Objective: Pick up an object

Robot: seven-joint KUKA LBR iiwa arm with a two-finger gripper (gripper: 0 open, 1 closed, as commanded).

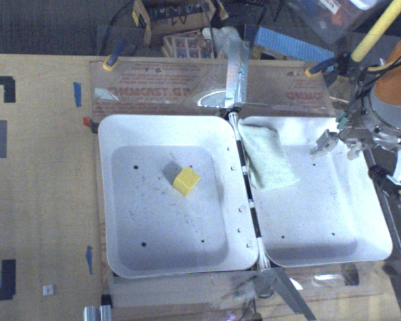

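- The light wooden tabletop carries two shallow white plastic bins: the left bin at centre frame, the right bin beside it, rims touching (so objects stay corralled).
- A pale folded cloth lies in the right bin's upper left.
- The metal two-finger end effector hovers at upper right, well apart from any object; whether it is apart or together I cannot tell.
- The small yellow block sits mid left bin, free-standing, likely the easiest pick.

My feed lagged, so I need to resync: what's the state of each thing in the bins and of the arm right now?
Block: lying loose in the left bin, near its middle, nothing touching it.
Cloth: crumpled, lying in the right bin, against its left wall.
Gripper: over the right bin's upper right part, apart from block and cloth, holding nothing visible.
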